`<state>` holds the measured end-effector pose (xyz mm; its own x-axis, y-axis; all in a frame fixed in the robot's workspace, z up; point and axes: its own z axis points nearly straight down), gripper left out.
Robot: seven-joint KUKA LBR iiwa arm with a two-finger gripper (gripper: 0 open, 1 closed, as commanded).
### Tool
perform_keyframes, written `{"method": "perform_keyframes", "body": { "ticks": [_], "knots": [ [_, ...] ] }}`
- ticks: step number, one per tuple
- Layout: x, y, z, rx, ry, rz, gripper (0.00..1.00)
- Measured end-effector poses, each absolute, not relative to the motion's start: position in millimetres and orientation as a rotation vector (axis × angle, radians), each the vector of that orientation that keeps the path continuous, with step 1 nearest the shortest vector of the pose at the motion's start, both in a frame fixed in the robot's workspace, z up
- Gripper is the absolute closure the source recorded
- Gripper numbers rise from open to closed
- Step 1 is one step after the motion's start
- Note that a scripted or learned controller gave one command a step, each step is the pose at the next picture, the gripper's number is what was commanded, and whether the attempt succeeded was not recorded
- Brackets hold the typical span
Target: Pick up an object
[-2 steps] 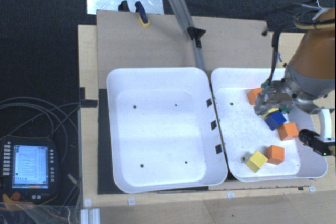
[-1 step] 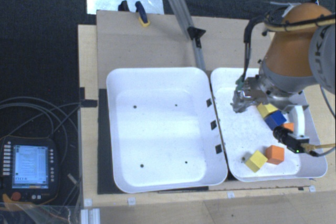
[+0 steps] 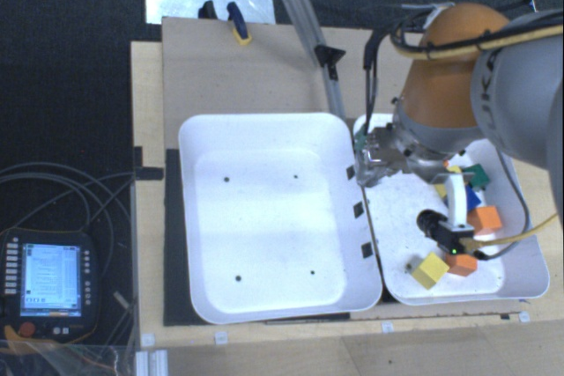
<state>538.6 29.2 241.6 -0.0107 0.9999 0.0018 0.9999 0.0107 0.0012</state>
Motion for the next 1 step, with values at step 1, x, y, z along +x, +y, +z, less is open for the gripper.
{"method": "perform_keyframes", "body": {
  "ticks": [1],
  "knots": [
    [558.6,82.8,255.3,-2.210,-2.235,-0.008,1.00]
  ]
}}
